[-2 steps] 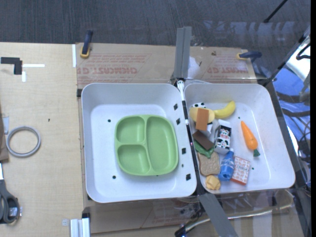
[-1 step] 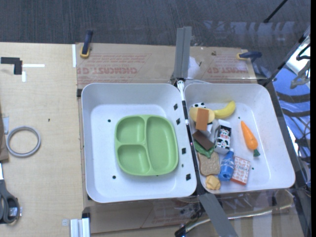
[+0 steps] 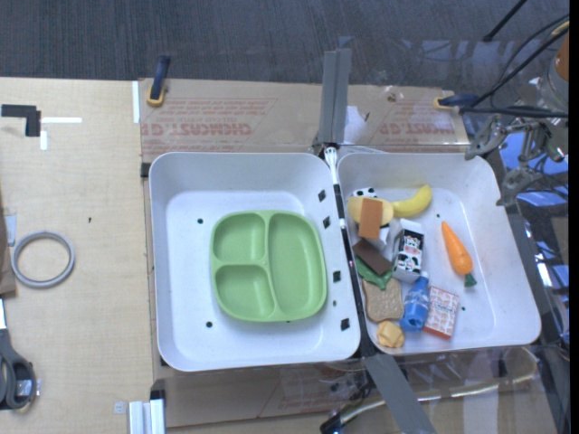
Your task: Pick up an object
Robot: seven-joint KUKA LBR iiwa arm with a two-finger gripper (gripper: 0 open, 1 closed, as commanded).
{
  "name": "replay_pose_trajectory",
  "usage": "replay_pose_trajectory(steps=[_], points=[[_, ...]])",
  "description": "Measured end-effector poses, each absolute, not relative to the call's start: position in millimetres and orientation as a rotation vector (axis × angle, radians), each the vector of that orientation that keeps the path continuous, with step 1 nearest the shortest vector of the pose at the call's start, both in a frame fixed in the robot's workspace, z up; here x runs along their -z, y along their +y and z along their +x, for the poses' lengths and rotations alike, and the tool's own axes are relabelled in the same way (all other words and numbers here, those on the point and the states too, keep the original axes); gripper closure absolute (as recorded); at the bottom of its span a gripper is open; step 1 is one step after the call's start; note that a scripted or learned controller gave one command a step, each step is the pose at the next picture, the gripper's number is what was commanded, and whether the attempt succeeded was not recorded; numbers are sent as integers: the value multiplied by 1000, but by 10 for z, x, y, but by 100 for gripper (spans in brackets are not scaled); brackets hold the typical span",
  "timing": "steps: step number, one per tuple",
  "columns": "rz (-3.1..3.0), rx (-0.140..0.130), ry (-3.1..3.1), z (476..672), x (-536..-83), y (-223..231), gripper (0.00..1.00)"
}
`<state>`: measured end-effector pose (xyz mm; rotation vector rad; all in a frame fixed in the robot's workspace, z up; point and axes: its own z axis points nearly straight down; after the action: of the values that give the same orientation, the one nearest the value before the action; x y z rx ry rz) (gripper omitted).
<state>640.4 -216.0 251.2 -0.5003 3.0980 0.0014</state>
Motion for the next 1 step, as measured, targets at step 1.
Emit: replay_pose_trajectory(steps=[1], points=[[172, 1, 3132, 6573, -2058, -2193, 0]])
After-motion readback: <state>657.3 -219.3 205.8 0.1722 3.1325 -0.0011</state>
